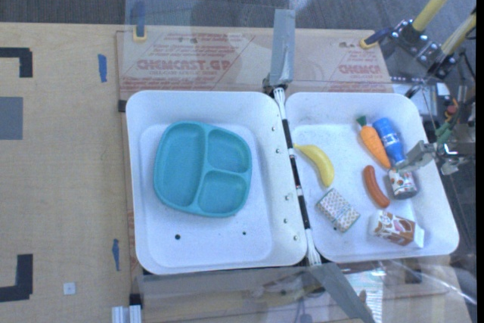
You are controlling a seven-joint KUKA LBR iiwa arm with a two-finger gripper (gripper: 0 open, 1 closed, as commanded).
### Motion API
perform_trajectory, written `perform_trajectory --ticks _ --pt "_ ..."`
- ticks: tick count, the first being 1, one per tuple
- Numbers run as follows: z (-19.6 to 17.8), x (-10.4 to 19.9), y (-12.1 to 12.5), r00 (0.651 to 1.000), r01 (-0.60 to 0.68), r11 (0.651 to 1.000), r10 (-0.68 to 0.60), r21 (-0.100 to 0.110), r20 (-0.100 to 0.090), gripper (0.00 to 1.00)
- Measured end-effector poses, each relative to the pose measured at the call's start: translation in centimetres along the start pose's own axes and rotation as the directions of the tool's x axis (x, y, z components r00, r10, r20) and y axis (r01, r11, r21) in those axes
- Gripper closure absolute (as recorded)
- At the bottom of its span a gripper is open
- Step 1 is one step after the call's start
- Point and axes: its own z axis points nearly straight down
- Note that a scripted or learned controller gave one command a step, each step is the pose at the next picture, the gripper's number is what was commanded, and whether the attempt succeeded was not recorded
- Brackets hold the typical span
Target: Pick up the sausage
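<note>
The sausage (pixel 375 186), reddish orange and short, lies in the right bin (pixel 333 108) toward its right side, pointing roughly front to back. My gripper (pixel 420 155) reaches in at the bin's right rim, up and to the right of the sausage and apart from it. It hangs just above a small brown-and-white pack (pixel 401 183) that sits right beside the sausage. Nothing shows in the gripper.
The right bin also holds a banana (pixel 317 163), a carrot (pixel 374 144), a blue bottle (pixel 389 136), a patterned box (pixel 337 209) and a carton (pixel 395 228). A teal divided plate (pixel 203 169) lies in the left bin (pixel 144 238).
</note>
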Motion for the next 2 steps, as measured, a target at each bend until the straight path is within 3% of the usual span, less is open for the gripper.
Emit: perform_trajectory --ticks 1,2 --pt "15.3 1.5 1.9 1.0 -0.003 1.0 0.003 0.001 -0.006 0.0" --pt "14.3 1.2 1.9 1.0 -0.01 1.0 0.01 -0.003 -0.002 1.0"
